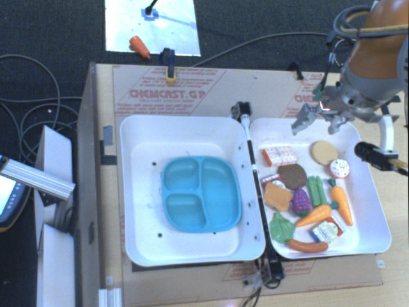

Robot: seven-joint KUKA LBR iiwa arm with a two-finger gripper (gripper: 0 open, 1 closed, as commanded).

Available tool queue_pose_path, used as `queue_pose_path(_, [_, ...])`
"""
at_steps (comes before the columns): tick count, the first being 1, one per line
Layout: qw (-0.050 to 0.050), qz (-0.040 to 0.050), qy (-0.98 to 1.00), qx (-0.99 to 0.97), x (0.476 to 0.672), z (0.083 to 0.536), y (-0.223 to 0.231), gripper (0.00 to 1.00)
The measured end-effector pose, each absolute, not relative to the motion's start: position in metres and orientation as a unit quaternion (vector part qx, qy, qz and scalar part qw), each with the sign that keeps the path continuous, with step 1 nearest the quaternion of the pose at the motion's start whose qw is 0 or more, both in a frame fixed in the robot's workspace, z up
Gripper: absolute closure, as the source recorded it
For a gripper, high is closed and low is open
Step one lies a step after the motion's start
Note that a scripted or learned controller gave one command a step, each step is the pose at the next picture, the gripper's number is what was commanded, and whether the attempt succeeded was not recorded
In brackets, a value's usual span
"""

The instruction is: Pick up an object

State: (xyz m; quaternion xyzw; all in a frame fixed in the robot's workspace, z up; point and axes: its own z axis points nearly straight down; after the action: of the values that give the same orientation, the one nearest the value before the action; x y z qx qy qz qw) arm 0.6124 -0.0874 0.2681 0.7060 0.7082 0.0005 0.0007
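My gripper (317, 121) hangs over the far edge of the right bin (374, 229), its two grey fingers spread apart with nothing between them. Below it in that bin lie toy foods: a red-and-white box (280, 155), a tan round cookie (324, 151), a brown patty (292, 175), a sprinkled cupcake (339, 167), a toast slice (277, 196), purple grapes (301, 201), green beans (317, 190), two carrots (341, 203), a lettuce leaf (280, 227), a small carton (326, 231) and a red sausage (307, 246).
The left bin (137, 171) holds a blue divided plate (200, 193). A black clip (242, 110) and divider rail sit between the bins. An orange toy (138, 45) lies on a white sheet beyond the bench. Cables run across the dark floor at left.
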Motion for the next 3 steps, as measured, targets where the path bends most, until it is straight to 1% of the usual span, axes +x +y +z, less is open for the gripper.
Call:
queue_pose_path(1, [0.0, -0.0006, 0.708, 0.707, 0.595, 0.167, -0.113, 0.0])
queue_pose_path(2, [0.0, 0.0003, 0.708, 0.707, 0.571, 0.103, -0.102, 0.0])
queue_pose_path(3, [0.002, 0.0009, 0.707, 0.707, 0.61, 0.169, -0.138, 0.0])
